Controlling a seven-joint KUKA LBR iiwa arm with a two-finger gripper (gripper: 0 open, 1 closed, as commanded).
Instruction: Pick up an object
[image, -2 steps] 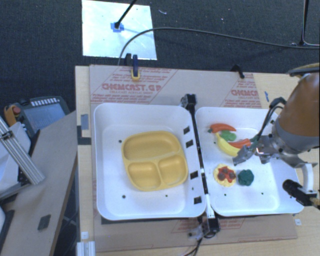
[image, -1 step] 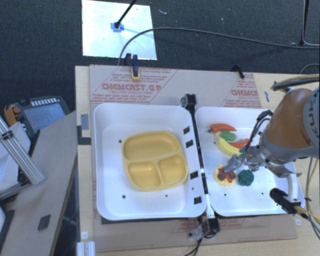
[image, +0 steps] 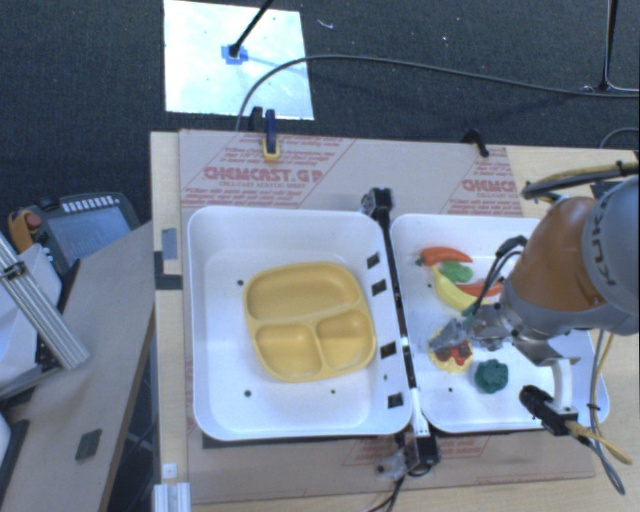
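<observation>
Scene: two white bins side by side; left bin (image: 215, 300) holds a yellow divided tray (image: 305, 320); right bin (image: 425, 405) holds the loose items.
Arm: grey with orange band, reaching in from the right over the right bin.
Gripper (image: 452, 345): low at the near-left part of the right bin, over a small red-and-yellow item (image: 452, 355).
Fingers: too small and blurred at the tip to read; cannot tell whether they are spread or closed, or whether anything sits between them.
Likely target: the red-and-yellow item, directly under the tip, close to the bin's left wall.
Other candidates: green clump (image: 491, 376) just right of the tip; banana (image: 455, 293) behind it; green piece (image: 457, 270) and red-orange pepper (image: 443, 256) toward the far side.
Target axis: compact blob, no clear long axis or pointing end at this resolution.
Banana axis: long axis diagonal, far-left to near-right; partly covered by the arm.
Step in hand (judgement): closing in on the item, grasp not confirmed.
Doing it well: centre the tip over the blob, stay off the bin wall and the green clump, close fully before lifting, lift straight up.
Risk: item is small and low; fingers may shut above it or nudge it aside.
</observation>
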